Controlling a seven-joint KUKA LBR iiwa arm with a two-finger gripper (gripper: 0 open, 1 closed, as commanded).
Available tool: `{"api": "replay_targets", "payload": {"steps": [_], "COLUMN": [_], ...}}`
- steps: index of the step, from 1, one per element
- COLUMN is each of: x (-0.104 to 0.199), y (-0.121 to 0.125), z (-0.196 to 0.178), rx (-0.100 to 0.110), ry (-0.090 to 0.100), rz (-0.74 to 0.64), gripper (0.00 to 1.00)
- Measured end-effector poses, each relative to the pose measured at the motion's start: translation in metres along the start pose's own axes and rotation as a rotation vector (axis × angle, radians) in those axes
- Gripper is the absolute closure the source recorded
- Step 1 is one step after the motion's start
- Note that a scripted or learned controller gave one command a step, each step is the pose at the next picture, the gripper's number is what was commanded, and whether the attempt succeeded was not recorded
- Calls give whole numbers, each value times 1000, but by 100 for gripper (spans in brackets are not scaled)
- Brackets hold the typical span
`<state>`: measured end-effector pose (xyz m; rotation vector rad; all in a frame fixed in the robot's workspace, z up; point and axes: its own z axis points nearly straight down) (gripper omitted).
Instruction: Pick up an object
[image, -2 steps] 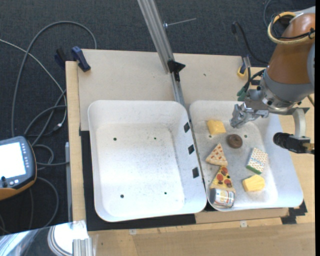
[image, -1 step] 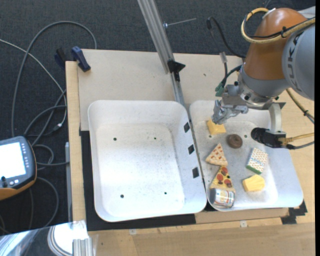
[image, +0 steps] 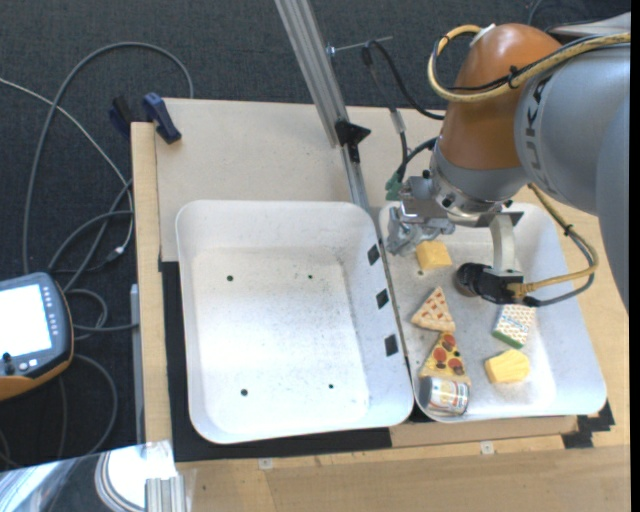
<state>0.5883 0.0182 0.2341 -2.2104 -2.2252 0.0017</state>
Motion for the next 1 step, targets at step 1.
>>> {"api": "replay_targets", "payload": {"steps": [1], "x": [52], "y": [-2], "z": [4], "rx": [0], "ry": [0], "rz": [0], "gripper": [100]}}
